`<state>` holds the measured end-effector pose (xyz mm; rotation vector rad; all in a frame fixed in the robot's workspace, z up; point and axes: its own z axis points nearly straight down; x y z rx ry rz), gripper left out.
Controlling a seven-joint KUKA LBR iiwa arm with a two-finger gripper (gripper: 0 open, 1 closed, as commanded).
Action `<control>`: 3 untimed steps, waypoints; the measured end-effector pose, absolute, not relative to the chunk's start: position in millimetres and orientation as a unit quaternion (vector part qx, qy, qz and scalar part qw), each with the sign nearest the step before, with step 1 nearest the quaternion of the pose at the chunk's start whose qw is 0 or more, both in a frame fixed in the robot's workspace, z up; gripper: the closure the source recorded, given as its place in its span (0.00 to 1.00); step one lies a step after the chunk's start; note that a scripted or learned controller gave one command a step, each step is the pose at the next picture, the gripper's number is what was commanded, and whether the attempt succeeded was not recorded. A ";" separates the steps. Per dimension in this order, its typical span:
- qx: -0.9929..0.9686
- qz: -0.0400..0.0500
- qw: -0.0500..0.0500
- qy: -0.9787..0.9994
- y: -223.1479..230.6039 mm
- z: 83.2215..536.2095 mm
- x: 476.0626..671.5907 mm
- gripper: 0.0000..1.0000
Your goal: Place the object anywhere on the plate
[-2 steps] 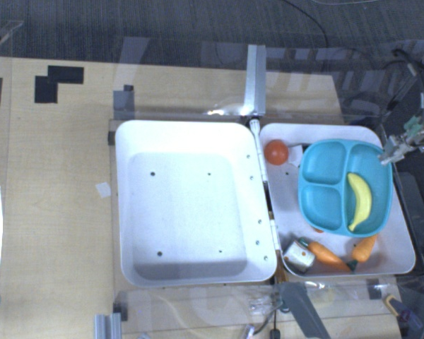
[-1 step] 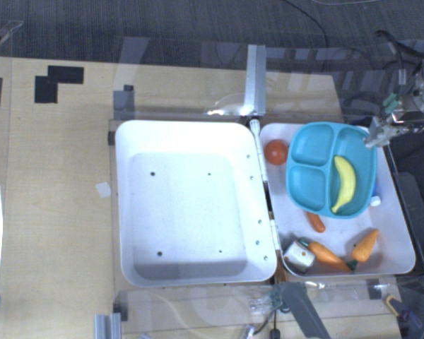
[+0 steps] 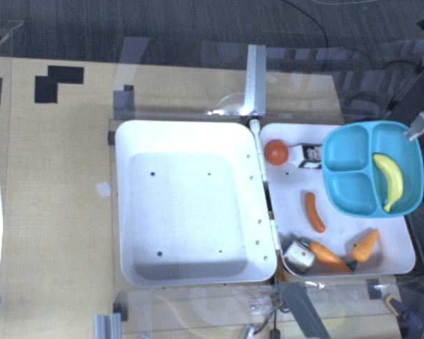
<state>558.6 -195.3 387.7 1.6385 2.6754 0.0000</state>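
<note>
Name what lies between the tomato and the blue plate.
A small black-and-white object lies between the tomato and the blue plate, seen in the camera view.

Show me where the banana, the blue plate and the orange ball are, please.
banana (image 3: 389, 180), camera view, middle of its curved body.
blue plate (image 3: 347, 153), camera view, bare floor of its upper-left compartment.
orange ball (image 3: 275, 152), camera view, centre of the ball.
</note>
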 end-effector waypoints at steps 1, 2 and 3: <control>0.531 0.000 0.002 0.847 -160.9 433.7 601.6 1.00; 0.318 0.000 0.002 0.948 -147.4 433.9 555.4 1.00; 0.097 0.000 0.002 0.995 -120.5 367.0 528.2 1.00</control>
